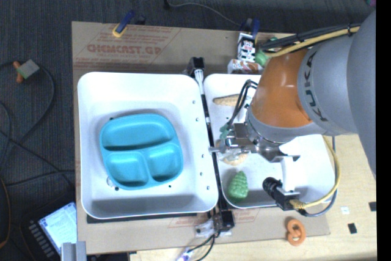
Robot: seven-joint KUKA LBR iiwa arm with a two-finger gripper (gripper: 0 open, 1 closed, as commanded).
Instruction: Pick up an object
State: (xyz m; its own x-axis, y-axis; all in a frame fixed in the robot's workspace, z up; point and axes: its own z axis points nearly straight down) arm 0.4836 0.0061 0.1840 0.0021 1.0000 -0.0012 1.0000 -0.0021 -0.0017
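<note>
End effector: the end effector (235,145) sits low in the right bin, at its left side, under the grey wrist and orange band; from this angle the arm body covers most of it, and I cannot tell whether it is released or clenched, or whether anything is in it.

Beneath it: a pale tan object (234,158) pokes out just below the metal parts, touching or nearly touching them. It is too hidden to name. By its look it is light; stiffness cannot be judged.

Nearest clear target: a green bumpy object (237,185) lies on the floor of the right bin (317,150), just beyond the tan one and near the front wall. It looks like a small moulded plastic or rubbery toy: probably light, not fragile, and its knobbly surface should give some grip. Its narrower width, across the tapered body, seems the best place to close on.

Further back: a flat tan piece (225,99) rests near the rear of the same bin. It lies low and thin, so it would likely be awkward to pinch from above.

Left bin: the left bin (91,131) carries a blue divided tray (142,148), wide, stiff and smooth, likely too broad to take anywhere but at a rim.

Counter: the counter (122,49) around the bins bears an orange ring (295,230) at the front right, well apart from the arm.
</note>
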